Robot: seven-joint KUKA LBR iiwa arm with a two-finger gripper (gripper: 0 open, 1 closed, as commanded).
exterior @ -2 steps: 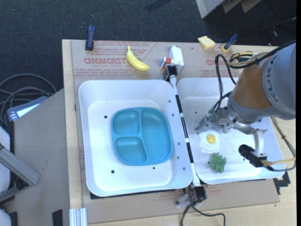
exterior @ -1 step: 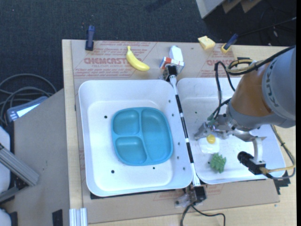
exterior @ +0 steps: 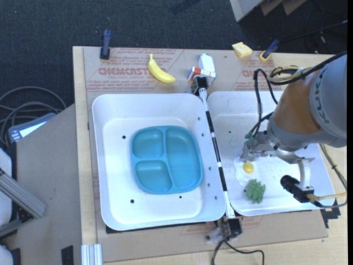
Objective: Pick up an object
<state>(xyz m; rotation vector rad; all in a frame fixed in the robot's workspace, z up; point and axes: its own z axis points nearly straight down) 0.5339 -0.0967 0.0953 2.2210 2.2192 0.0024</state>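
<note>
pincer (exterior: pixel 249 158) over yellow piece (exterior: pixel 248 168) | opening: cannot tell | risk: off-centre descent nudges piece toward broccoli (exterior: pixel 255 190)

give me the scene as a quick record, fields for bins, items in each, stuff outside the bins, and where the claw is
left bin: blue divided plate
right bin: fried egg toy, green broccoli piece
outside bins: banana and yellow wedge on the board behind
claw: low over the right bin, just above the egg
arm: enters from the right
</note>
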